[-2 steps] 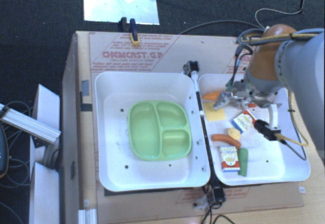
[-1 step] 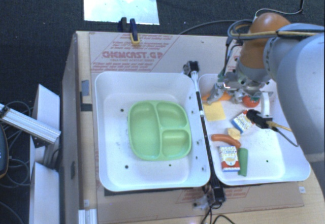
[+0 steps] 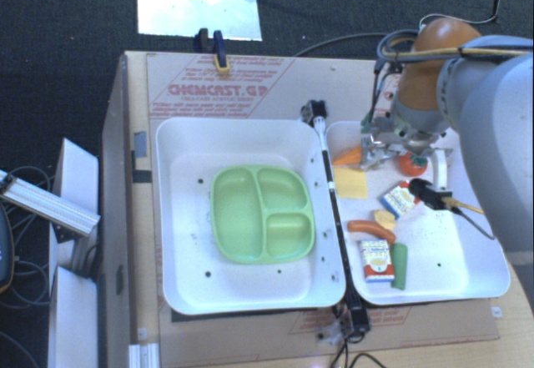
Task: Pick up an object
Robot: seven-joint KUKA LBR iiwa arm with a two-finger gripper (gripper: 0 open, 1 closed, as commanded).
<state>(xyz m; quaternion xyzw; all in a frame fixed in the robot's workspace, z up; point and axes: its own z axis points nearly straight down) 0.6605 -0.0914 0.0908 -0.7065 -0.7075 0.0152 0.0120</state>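
Note:
My gripper point(image 3: 377, 151) is low at the far left corner of the right bin point(image 3: 480, 274), below the arm's orange band. An orange carrot piece point(image 3: 345, 157) lies just to its left, and a red tomato point(image 3: 411, 163) just to its right. I cannot see anything held in it. Nearer the front lie a yellow cheese slice point(image 3: 350, 184), a blue and yellow packet point(image 3: 399, 199), a small pale yellow piece point(image 3: 385, 220), a red sausage point(image 3: 370, 229), a small red and white carton point(image 3: 377, 261) and a green cucumber point(image 3: 400, 265).
The left bin point(image 3: 179, 191) holds a green divided plate point(image 3: 262, 214). A black-tipped rod point(image 3: 322, 149) runs along the rims between the bins. The grey arm point(image 3: 492, 108) covers the right bin's far right side. A blue and yellow clamp point(image 3: 219, 49) sits at the bench's back edge.

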